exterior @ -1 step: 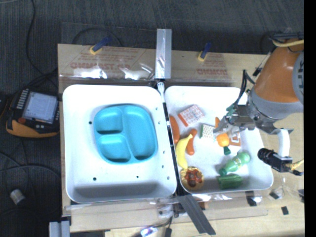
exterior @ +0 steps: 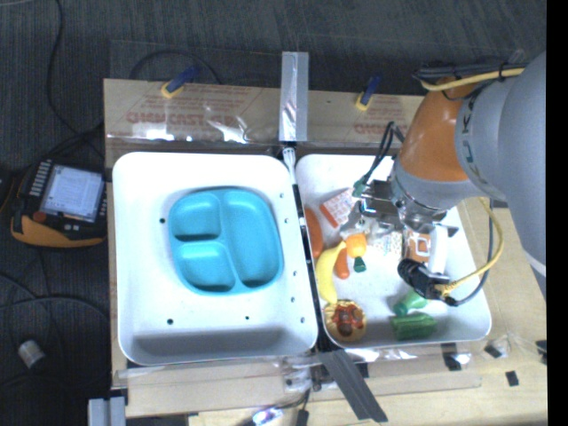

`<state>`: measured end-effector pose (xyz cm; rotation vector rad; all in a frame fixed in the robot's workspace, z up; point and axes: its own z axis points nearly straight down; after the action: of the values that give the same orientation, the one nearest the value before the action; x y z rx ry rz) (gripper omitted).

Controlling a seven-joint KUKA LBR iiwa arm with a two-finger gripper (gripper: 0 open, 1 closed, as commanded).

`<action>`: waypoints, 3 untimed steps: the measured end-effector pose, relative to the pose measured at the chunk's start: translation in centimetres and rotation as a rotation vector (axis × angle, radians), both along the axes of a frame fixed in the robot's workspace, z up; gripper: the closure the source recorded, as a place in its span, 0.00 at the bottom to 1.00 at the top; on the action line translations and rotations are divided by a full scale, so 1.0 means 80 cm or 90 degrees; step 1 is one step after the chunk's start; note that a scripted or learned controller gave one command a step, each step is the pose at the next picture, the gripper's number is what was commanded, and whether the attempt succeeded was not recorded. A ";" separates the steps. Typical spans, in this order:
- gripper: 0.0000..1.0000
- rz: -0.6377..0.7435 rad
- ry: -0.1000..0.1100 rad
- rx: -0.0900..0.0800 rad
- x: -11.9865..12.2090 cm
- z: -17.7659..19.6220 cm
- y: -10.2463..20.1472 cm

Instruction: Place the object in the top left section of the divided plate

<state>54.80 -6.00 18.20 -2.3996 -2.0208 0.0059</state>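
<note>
Arm: our grey arm point(exterior: 497, 140) with its orange band sits highest in the scene, closest to the lens, reaching in from the right over the right bin point(exterior: 475, 322).
Gripper: the gripper point(exterior: 383, 223) hangs low over the clutter in the right bin; we cannot tell how far apart its parts stand, nor whether it has hold of anything.
Likely target: a small orange piece with a green tip point(exterior: 356, 248) lies just beside the gripper, touching the yellow banana point(exterior: 330, 272); we judge this the object, but cannot be sure.
Other clutter: a red-and-white packet point(exterior: 335, 206), an orange carrot-like piece point(exterior: 312, 229) along the bin wall, a round brownish item point(exterior: 346, 318), and green pieces point(exterior: 413, 318) near the front.
Divided plate: the blue divided plate point(exterior: 222, 238) lies in the left bin point(exterior: 142, 327), all three sections bare; its top left section point(exterior: 197, 216) is well apart from the gripper.
Step in hand: we judge this the pick, not yet proven.
Next move: we need a firm grasp, a lift over the wall between the bins, then a carry left to that section.
</note>
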 end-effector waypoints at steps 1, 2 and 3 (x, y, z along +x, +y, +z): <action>1.00 0.012 -0.001 -0.002 -0.040 0.001 -0.017; 1.00 -0.024 0.001 -0.001 -0.082 0.005 0.071; 1.00 0.136 -0.004 -0.005 -0.080 0.004 0.090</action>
<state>48.37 1.20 18.51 -2.1775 -2.2734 0.0083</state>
